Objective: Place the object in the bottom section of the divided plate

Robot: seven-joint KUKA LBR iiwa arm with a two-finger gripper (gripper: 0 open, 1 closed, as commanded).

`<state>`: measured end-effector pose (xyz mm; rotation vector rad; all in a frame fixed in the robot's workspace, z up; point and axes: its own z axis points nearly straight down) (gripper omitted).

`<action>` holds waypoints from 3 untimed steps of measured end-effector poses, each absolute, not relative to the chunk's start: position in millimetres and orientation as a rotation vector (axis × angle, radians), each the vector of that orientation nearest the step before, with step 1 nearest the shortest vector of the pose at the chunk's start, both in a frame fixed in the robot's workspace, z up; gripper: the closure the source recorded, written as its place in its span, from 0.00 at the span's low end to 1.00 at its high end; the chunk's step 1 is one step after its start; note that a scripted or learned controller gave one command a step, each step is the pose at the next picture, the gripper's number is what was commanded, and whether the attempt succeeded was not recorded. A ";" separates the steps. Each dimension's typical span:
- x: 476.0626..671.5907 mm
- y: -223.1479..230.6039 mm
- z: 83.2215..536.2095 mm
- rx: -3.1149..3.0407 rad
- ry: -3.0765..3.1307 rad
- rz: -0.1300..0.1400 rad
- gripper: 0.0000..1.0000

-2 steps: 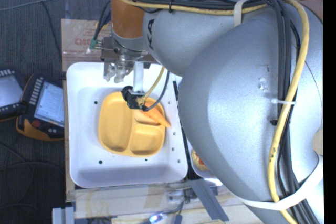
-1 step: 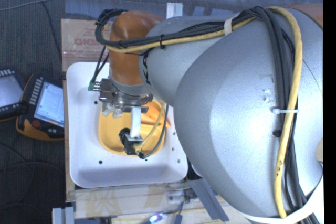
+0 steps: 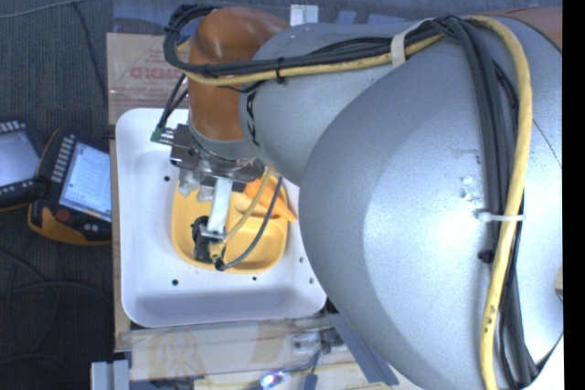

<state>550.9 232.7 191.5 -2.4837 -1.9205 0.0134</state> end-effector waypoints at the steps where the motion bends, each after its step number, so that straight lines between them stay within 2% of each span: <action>1: 549.3 217.9 147.9 -2.566 -1.816 0.017 1.00; 2: 585.4 233.1 196.7 -2.482 -1.926 0.013 1.00; 3: 587.8 231.5 198.2 -1.918 -2.487 0.012 1.00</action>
